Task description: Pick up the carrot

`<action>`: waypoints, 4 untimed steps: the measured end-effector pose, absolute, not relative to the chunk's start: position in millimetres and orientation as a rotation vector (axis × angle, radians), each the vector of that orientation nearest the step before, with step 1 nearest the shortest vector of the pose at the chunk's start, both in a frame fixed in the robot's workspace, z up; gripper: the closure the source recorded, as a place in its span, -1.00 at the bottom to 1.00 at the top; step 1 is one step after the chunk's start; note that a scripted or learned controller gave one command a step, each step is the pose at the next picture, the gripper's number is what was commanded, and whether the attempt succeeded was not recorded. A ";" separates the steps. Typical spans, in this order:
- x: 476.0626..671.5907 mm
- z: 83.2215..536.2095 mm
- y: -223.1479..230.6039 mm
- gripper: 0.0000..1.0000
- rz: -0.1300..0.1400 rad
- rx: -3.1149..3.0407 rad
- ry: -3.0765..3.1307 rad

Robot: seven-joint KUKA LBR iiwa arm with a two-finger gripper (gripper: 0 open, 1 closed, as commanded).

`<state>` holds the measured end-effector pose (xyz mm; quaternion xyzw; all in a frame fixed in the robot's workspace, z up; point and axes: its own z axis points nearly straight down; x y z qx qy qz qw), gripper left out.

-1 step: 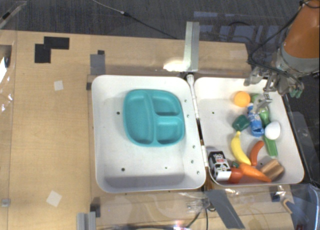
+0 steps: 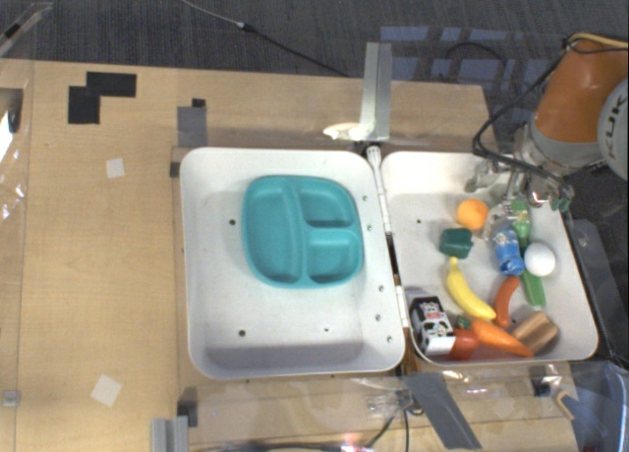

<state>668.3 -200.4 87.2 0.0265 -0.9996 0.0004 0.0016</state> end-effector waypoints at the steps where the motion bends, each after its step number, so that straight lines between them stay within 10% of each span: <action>1: 668.0 87.8 -142.7 -1.00 0.002 -0.002 -3.134; 2: 674.2 103.0 -141.3 1.00 0.006 0.005 -3.162; 4: 638.7 358.2 -208.2 1.00 0.009 -0.093 -3.160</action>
